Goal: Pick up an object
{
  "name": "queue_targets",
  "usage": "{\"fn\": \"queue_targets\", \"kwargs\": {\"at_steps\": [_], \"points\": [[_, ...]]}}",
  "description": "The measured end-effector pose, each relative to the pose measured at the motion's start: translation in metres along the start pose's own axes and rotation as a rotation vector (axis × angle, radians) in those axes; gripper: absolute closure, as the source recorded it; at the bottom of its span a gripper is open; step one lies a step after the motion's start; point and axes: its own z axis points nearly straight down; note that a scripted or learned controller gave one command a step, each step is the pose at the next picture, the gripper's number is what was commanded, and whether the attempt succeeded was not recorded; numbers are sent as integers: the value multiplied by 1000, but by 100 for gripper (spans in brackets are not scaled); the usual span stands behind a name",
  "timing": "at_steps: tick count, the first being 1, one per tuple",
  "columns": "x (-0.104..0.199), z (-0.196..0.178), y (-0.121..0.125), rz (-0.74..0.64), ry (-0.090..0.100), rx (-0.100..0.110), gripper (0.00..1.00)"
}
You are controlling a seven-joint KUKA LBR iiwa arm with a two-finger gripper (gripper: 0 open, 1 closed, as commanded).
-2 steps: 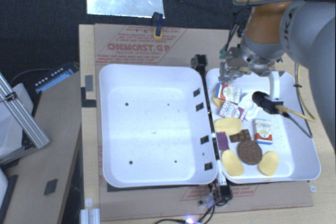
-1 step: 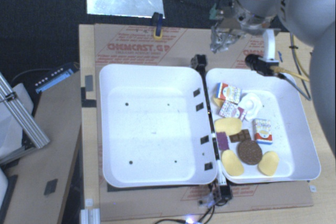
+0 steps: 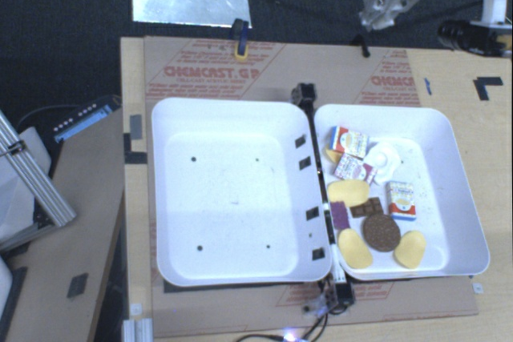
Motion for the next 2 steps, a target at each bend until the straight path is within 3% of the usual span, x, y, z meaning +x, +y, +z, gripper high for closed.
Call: {"fn": "queue_targets", "kwargs": {"at_steps": [1,2], "points": [[38,108,-27,1,-3,29,100],[81,149,-76,-1,-2,26,100]]}}
